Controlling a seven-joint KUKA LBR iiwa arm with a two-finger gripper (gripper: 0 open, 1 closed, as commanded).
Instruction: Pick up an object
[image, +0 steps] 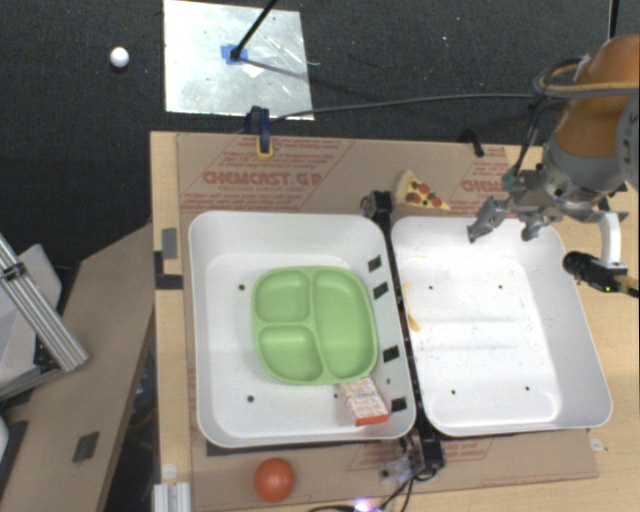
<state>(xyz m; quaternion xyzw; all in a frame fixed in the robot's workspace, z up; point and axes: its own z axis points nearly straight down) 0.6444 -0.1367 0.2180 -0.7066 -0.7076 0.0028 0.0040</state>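
A green divided plate (314, 324) lies in the middle of the left bin (225, 250). A small orange and white box (361, 402) rests at that bin's near right corner, just below the plate. My gripper (507, 222) hangs over the far edge of the right bin (560, 360), its two fingers spread open with nothing between them. A pizza-slice toy (421, 192) lies on the cardboard behind the bins, left of the gripper.
An orange ball (273, 479) sits on the bench in front of the left bin. A blue clamp (259, 127) stands at the cardboard's far edge. A metal sheet (236, 60) and a small white ball (120, 57) lie beyond.
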